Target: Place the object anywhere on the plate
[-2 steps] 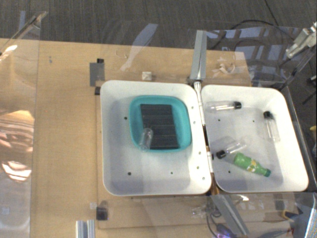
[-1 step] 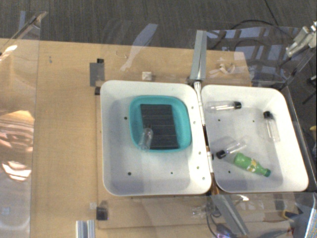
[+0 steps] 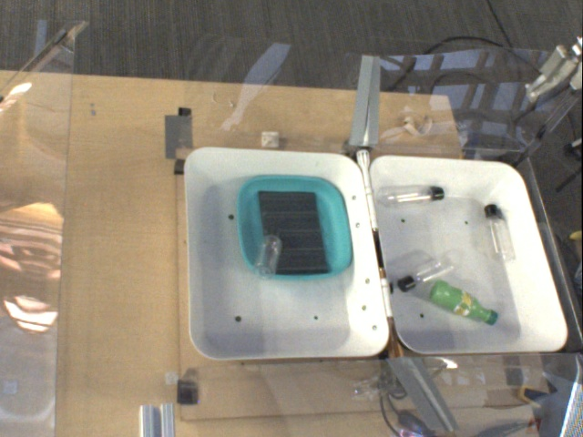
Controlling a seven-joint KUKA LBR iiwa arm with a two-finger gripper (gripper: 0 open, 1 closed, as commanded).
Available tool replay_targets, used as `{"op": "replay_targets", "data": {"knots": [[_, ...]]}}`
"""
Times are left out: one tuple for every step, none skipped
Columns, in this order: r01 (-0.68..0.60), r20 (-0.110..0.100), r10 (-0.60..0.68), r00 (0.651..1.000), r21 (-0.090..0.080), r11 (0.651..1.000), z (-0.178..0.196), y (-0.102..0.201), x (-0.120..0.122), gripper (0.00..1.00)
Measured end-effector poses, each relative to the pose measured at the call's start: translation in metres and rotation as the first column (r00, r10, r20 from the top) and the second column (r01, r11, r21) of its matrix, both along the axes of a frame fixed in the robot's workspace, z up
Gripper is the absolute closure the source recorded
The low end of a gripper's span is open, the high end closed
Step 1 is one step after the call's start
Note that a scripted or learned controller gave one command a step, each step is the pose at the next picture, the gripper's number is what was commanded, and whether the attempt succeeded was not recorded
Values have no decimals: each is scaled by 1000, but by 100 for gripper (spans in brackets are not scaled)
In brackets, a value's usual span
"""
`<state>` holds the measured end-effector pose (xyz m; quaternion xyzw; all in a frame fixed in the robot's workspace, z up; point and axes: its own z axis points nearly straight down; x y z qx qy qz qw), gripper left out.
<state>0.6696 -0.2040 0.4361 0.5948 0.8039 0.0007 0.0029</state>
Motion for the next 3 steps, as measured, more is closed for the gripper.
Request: {"op": "replay_targets", "data": {"knots": [[127,1,-127,992,1,992,0,0,0,0],[201,1,-201,980,1,980,1,0,0,0],[288,1,-288,958,2,958,1,0,0,0]]}}
